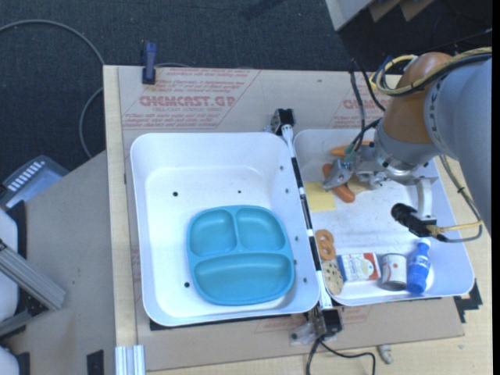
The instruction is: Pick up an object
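The gripper point(341, 175) hangs near the right bin's point(453, 283) far-left corner, directly over the orange carrot point(344, 194); its grip state cannot be told.

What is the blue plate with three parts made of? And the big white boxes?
The blue plate looks like smooth moulded plastic: one even colour, rounded dividers, soft sheen. The white bins also look like plastic, thin and glossy with rounded rims, though I can't be sure.
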Controlling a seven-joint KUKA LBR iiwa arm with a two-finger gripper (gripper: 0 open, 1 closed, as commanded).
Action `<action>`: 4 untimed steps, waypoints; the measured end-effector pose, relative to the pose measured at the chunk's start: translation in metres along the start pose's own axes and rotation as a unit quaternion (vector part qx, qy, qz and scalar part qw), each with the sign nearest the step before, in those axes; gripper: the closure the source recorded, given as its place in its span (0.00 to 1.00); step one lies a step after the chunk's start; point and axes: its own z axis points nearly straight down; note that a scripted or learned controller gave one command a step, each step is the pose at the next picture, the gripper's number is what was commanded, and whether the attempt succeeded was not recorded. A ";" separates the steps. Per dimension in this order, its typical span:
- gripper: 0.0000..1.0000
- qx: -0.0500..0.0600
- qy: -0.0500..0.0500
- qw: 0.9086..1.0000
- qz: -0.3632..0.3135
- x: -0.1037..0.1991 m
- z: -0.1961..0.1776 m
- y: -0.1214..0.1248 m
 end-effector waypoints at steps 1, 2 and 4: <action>0.00 0.010 -0.001 1.000 0.002 0.015 0.002 0.047; 0.00 0.001 -0.001 1.000 0.001 0.020 0.000 0.003; 1.00 0.002 0.000 1.000 0.000 0.049 -0.099 -0.043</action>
